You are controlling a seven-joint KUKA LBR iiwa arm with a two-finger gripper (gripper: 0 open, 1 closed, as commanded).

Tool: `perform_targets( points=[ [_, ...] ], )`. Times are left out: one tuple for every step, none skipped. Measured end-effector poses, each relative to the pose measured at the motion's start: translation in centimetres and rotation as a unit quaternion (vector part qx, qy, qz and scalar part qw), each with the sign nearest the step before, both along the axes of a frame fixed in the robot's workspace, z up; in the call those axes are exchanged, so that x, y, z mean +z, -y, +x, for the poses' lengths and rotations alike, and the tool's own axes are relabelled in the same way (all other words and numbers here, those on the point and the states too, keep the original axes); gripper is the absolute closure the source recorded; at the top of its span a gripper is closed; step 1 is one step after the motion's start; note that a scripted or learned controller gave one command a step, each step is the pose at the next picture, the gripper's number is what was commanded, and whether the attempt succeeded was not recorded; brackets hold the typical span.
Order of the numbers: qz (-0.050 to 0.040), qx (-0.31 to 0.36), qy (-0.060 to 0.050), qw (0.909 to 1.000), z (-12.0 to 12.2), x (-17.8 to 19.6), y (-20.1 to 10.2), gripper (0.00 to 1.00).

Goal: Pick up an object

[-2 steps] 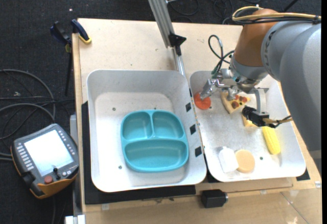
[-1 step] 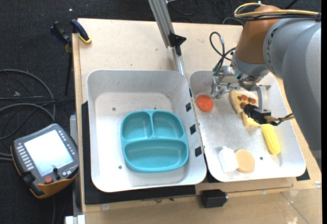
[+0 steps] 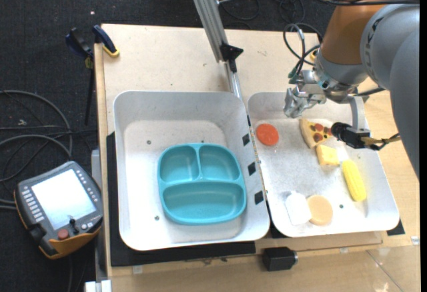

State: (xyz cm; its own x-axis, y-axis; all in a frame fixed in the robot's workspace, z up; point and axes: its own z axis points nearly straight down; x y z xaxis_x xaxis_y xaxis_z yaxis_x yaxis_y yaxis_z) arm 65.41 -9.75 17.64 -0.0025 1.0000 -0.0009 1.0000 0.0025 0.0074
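arm [image 3: 373,31]: reaches from right, wrist bent down | gripper [image 3: 295,109]: above right bin [image 3: 380,217] | finger spacing: unclear, cannot tell

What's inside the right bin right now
In the right bin lie a tomato slice, pizza slice, cheese, corn, a white piece and a tan round piece. The gripper covers part of the far wall.
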Motion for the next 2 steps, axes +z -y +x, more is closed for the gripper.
perform_targets(
  points=[
    [0.0000,0.000,-0.001,1.0000,0.1,3.4,0.0,1.00],
    [0.0014,0.002,-0.004,1.0000,-0.8,4.1,-4.7,1.00]
  ],
)
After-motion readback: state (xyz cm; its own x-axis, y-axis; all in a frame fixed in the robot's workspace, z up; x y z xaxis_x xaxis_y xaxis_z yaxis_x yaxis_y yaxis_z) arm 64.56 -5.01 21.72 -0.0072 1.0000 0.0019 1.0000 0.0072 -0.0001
